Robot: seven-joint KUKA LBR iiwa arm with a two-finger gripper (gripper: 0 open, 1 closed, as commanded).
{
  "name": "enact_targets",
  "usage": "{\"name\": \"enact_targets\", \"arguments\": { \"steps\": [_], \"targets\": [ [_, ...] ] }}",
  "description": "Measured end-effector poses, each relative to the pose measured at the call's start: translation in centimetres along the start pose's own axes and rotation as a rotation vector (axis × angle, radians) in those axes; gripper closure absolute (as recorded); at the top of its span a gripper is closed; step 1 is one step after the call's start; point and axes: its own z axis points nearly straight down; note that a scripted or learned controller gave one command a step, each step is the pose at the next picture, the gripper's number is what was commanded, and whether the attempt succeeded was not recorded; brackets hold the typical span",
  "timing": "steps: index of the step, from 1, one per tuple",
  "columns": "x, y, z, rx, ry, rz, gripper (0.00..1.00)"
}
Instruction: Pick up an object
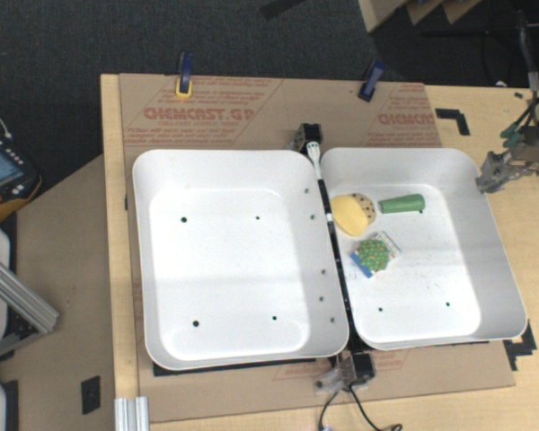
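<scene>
Three objects lie in the right bin (485, 268), near its left wall. A yellow rounded object (349, 214) with a dotted end sits closest to the divider. To its right lies a green cylinder (402, 205), on its side. Just below them is a small clear packet with green dots (374, 254). A grey metal part that looks like my gripper (503, 167) hangs at the view's right edge, over the bin's far right rim and well apart from all three objects.
The left bin (162, 268) stands beside the right one, with a black divider strip (331, 241) between them. Both rest on a brown board held by two blue clamps (185, 72) at the back. A cable connector (352, 371) sits at the front.
</scene>
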Motion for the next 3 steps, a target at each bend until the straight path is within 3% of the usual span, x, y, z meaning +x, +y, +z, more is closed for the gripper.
{"name": "enact_targets", "arguments": {
  "steps": [1, 2, 3],
  "targets": [
    [-1.4, -9.9, -8.1, 0.000, -0.001, 0.006, 1.00],
    [5.3, -9.5, -4.4, 0.008, 0.006, -0.005, 1.00],
    [13.3, -9.8, -4.6, 0.006, 0.006, -0.008, 1.00]
  ]
}}
